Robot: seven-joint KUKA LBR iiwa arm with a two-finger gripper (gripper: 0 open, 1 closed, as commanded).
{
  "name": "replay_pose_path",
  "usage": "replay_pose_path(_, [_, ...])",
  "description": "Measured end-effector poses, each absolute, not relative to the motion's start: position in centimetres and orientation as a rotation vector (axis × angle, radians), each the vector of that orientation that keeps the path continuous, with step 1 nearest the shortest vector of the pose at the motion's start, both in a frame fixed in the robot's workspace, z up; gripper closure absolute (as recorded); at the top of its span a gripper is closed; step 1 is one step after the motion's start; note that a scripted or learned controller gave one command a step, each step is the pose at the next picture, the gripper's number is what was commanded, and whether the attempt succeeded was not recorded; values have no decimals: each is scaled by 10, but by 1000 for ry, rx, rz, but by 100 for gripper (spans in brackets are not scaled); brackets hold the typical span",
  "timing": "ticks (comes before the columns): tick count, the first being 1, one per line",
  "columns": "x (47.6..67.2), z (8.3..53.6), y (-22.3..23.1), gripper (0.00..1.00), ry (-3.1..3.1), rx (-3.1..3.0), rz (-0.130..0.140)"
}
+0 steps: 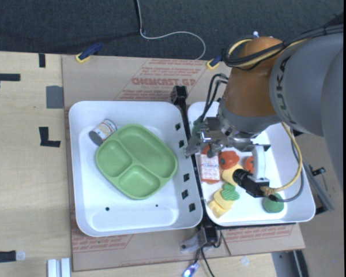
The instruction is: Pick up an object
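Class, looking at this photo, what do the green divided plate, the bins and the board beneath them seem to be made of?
Green divided plate: probably moulded plastic, matt; even colour, soft rounded compartment edges.
Left bin: likely plastic, smooth and slightly glossy white, with rounded corners. The right bin looks the same.
Board beneath: cardboard, judging by its dull brown surface with red printing.

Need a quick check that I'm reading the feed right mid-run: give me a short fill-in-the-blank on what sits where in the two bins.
1. The green divided plate lies in the ____ bin.
2. The plate has ____ compartments.
3. The small can lies at the plate's upper-____ edge.
4. The arm's wrist hangs over the ____ bin, above a yellow and green toy.

Missing words: left; three; left; right
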State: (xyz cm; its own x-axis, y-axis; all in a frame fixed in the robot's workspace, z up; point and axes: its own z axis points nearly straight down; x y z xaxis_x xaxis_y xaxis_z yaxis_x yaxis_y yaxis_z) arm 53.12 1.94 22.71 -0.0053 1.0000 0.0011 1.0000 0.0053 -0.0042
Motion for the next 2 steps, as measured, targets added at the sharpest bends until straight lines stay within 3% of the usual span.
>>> replay_pose_path(1, [495, 230, 70, 100, -2224, -2213, 5])
replay_pose_path(2, [474, 223, 90, 100, -2222, -2217, 7])
